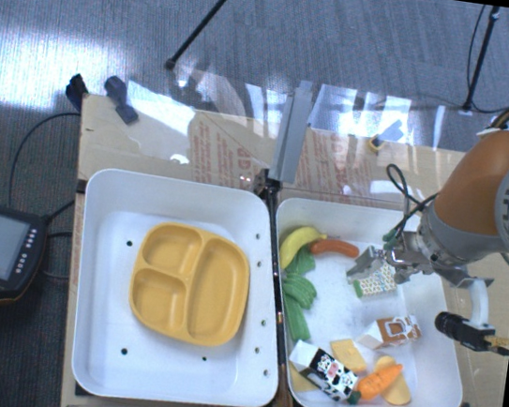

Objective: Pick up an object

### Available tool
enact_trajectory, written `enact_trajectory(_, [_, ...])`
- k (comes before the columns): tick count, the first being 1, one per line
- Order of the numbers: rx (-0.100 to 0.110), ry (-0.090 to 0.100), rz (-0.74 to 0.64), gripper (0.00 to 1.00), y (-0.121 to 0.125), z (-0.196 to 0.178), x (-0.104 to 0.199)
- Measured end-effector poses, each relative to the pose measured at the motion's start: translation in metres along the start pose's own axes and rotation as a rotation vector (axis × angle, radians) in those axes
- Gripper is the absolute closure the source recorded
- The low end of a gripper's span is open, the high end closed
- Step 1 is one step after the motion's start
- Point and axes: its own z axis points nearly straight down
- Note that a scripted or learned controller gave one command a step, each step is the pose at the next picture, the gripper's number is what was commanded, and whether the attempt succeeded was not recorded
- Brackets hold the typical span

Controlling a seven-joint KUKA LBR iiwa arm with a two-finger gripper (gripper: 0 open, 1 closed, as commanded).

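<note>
You have two shallow white bins side by side on the bench. The left bin (109, 224) holds one thing, a yellow divided plate (190, 283) with three compartments, lying flat near the bin's middle. The right bin (438, 368) holds the clutter: one yellow banana (297, 243) at the far left corner, one orange sausage-shaped piece (334, 249) just right of it, a run of green vegetable pieces (298, 294) along the left wall, one black-and-white cow-patterned carton (326, 370) at the near edge, one carrot (379, 380) touching that carton's right end, pale yellow wedge pieces (348, 354) beside them, and one small brown-and-white carton (397, 330) right of centre. The gripper (379, 269) comes in from the right over the far half of this bin, and you can see a small white carton with a green pattern (375, 281) sitting right at its fingers, tilted; whether the fingers actually clamp it cannot be told, because the wrist hides their gap. The brown-and-white carton lies near and slightly right of the gripper, apart from it.
</note>
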Motion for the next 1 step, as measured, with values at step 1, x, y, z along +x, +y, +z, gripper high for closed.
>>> enact_trajectory(1, [-0.025,-0.008,-0.034,0.00,0.0159,0.0489,-0.0017])
